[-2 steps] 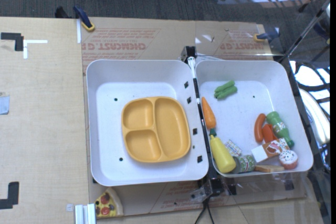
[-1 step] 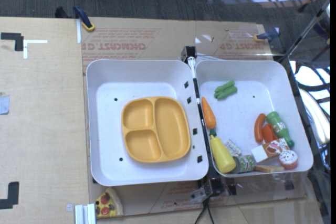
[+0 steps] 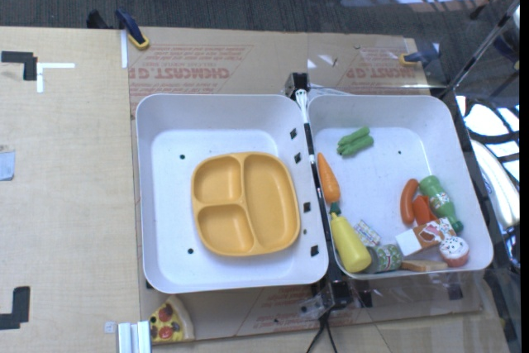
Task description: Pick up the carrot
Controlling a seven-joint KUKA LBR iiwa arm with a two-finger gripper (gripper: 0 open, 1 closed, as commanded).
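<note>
Starting with the biggest thing, a pale wooden bench is seen, and a flat sheet of brown cardboard is laid on it. Two shallow white plastic bins are set side by side on the cardboard.

The left bin is filled mostly by a yellow plastic plate with three sections. No food is seen on that plate.

The right bin is where the toy food is kept. A yellow plastic squeeze bottle is laid near the front left corner. A green plastic bottle with a label is seen on the right side, with a red toy sausage just beside it. Green toy pea pods are placed at the far end, well apart from the rest. A pile of small mixed toys is crowded into the near right corner.

The small orange toy carrot with a green top is found lying flat in the right bin, right against its left wall. Its green end is pointed toward the yellow bottle and looks to be touching it or nearly so.

Nothing is being held up off the bin floor. How far the gripper is open, and whether anything is held by it, cannot be told.

So the task is judged to be hardly begun. The carrot is not yet picked up. It must be reached, gripped and lifted. The nearby wall may make that grip tricky.
</note>
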